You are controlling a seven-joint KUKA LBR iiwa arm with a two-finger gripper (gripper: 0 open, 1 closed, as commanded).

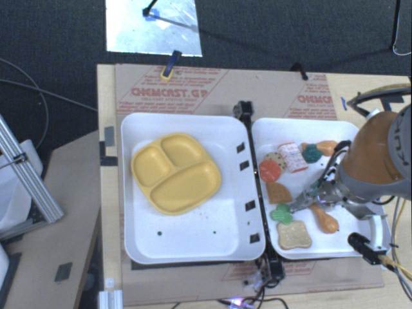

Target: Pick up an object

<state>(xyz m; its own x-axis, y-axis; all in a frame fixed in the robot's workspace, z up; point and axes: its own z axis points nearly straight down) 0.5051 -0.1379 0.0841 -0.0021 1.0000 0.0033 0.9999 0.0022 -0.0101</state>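
Gripper (302,203) hovers low over the green toy (281,214); jaws' state, cannot tell. Looks light, hard plastic, slippery — pinch across its middle.

Pretty clearly a robotics lab setup, not anybody's kitchen. You've got a bench (212,92) covered in cardboard printed "CHEMCAST GP", aluminium framing (29,179) on the left, loose cables (26,85) over dark carpet (51,18), and a shiny metal sheet (153,17) on the floor. The two white bins (193,124) hold a yellow divided plate (175,172) and plastic toy food (293,198), so it's test props.
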